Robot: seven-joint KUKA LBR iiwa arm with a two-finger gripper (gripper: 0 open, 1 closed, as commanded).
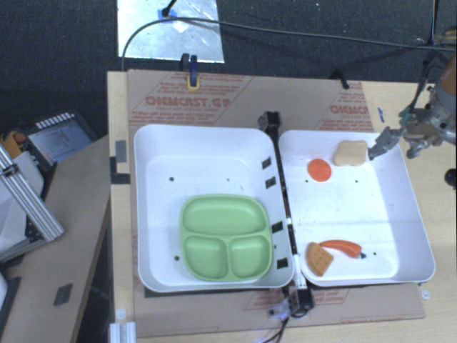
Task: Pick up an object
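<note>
Hovering over the far right corner of the right bin [410, 191], the gripper [385, 145] hangs at the end of the grey arm [435, 116] that reaches in from the right. One dark finger [378, 147] slants down and to the left, its tip just beside a pale bread-like piece [350, 153]. Whether the gripper is released or clenched I cannot tell from where I stand; nothing sits between its fingers that I can make out.

That pale piece lies near the far edge of the right bin, directly left of the gripper, with its longer side running left to right. It looks like the nearest candidate for a pick, and the move would turn on shifting a little to the left and down, so the fingers straddle its short width.

Just left of it and slightly nearer me sits a flat orange-red round slice [319, 170]. Well apart, along the near edge of the same bin, a red chili pepper [343, 248] lies lengthwise left to right, and a tan waffle-like piece [319, 259] rests in the near left corner, touching or almost touching the pepper.

Across the divider, the left bin [153, 163] holds a green divided plate [226, 236] toward its near right corner.
</note>
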